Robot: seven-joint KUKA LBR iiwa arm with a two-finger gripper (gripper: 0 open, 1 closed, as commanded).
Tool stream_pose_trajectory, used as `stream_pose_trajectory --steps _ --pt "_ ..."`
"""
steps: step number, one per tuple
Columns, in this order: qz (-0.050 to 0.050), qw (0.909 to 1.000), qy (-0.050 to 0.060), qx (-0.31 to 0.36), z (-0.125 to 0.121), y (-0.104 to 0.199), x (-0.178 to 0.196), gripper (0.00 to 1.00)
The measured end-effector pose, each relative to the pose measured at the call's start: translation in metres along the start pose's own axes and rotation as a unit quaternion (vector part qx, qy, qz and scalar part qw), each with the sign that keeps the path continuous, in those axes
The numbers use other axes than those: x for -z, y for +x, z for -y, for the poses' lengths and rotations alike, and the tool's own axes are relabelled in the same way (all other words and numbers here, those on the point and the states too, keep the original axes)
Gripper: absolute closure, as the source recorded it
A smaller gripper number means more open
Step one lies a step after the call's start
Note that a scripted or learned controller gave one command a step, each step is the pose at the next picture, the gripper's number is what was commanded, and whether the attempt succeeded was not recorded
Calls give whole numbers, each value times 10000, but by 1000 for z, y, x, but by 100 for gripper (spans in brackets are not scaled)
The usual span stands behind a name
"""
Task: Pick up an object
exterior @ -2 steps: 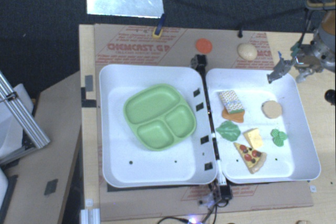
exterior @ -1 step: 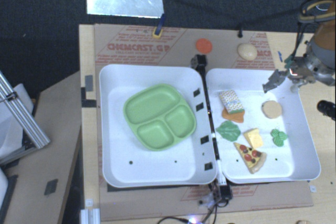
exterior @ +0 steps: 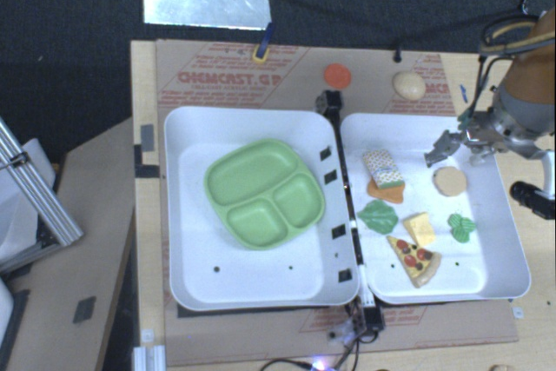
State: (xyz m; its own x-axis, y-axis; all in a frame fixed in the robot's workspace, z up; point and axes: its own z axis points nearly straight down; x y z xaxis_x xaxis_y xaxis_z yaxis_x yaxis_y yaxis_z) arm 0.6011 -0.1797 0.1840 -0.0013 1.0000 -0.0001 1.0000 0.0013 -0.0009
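- You are early in the pick: nothing is lifted, and every item lies flat in the right bin [exterior: 499, 213].
- The gripper [exterior: 460, 148] hangs over the right bin's upper right part, just up and to the side of the cookie [exterior: 450, 182], the pale round disc there.
- One finger juts out toward the bin's middle; you cannot tell from this slant whether the fingers are spread or pressed together. Nothing shows between them.
- The cookie looks like the likeliest target, since it is nearest the gripper. That is a judgement, not a certainty.
- Other candidates, placed from the cookie: a wrapped snack [exterior: 383, 169] lying on an orange slab toward the divider; a green leaf [exterior: 378, 216] below that; a cheese wedge [exterior: 420, 229] down and toward the divider; a pizza slice [exterior: 414, 257] lower yet; a small green sprig [exterior: 461, 227] just below.
- The left bin [exterior: 187, 274] holds a green tray [exterior: 263, 193], well apart from the cookie.
- On the counter [exterior: 217, 74] beyond the bins sit an orange disc [exterior: 337, 76] and a pale ball [exterior: 409, 85].
- Left to do: descend onto one item, close on it, raise it clear.
- A flat disc on a flat floor gives little edge to catch, so watch for a slip.
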Motion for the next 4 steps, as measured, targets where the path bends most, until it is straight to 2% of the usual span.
stream_pose_trajectory --steps 2,3,4 --pt "9 10000 -25 1 0 -5 -93 0" --pt "12 10000 -43 -2 -1 -5 -80 100" --pt "7 10000 -32 11 -1 -4 -36 100"
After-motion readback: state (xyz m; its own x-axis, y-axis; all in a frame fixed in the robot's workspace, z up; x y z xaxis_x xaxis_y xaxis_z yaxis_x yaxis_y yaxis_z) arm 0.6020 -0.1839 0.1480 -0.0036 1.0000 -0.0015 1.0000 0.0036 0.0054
